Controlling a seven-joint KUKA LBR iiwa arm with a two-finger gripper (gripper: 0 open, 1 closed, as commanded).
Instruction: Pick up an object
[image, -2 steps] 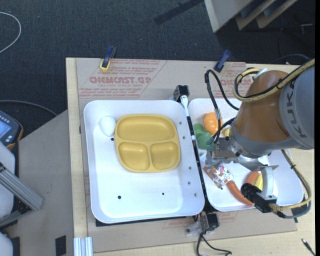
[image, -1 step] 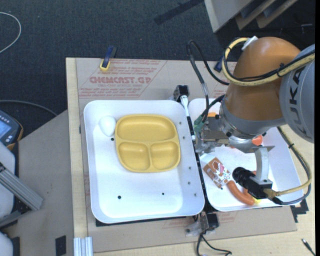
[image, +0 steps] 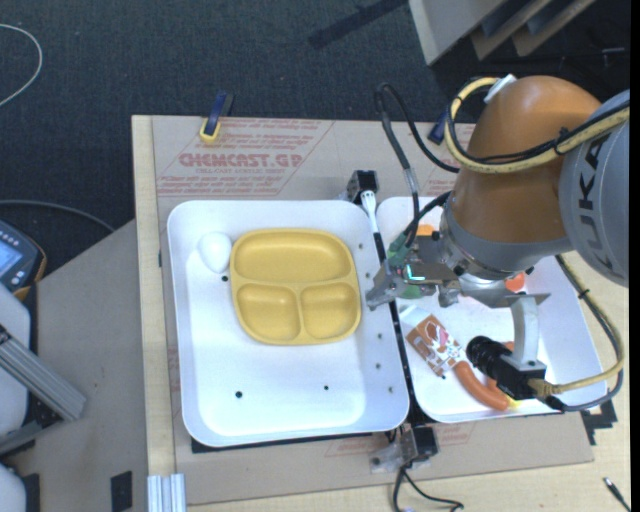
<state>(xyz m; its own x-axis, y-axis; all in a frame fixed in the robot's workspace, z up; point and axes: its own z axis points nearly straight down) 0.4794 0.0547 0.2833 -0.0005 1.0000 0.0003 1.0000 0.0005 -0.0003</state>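
Note:
A yellow three-compartment plate (image: 295, 283) lies in the left bin (image: 195, 340), with a small white egg-shaped thing (image: 214, 250) touching its upper left edge. In the right bin (image: 572, 322) a brown and white packet (image: 436, 343) lies near the left wall, and an orange carrot-like piece (image: 478, 388) lies just below it. My gripper (image: 392, 287) hangs low over the wall between the two bins, beside the plate's right edge and above the packet. The wrist covers most of it. Nothing shows between its tips.
The arm's bulky orange wrist (image: 520, 170) covers the upper half of the right bin. A small orange thing (image: 515, 284) peeks out beneath it. A cardboard sheet (image: 240, 155) lies under the bins, with a blue and yellow clamp (image: 213, 118) at its far edge.

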